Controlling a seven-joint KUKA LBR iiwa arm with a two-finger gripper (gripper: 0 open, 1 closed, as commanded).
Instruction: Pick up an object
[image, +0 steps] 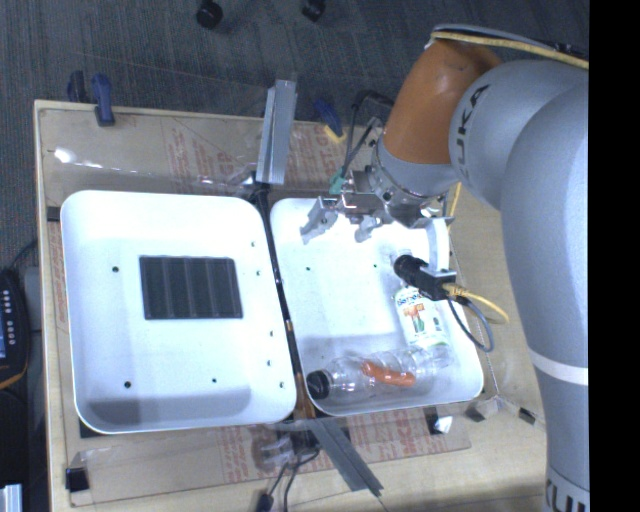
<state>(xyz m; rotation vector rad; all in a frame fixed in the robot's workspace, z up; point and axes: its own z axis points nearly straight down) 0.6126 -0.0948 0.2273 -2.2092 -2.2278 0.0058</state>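
Observation:
My gripper (338, 226) hovers over the far end of the right bin (335, 305), open, with nothing between its two grey fingers (313, 224). A small white bottle (422, 318) with a black cap and a printed label lies along the bin's right wall, below and to the right of the gripper. A clear plastic bottle (375, 374) with a black cap lies on its side along the near wall. An orange piece (390, 377) shows at or through that bottle. A dark grey ribbed rectangle (190, 287) lies flat in the left bin (100, 230).
The grey arm with its orange band (440, 90) fills the right side above the right bin. A yellow cable (478, 300) loops past the bin's right rim. Metal bars (275, 130) stand at the seam between the bins, far and near. Blue clamps (100, 95) sit on the bench's far edge.

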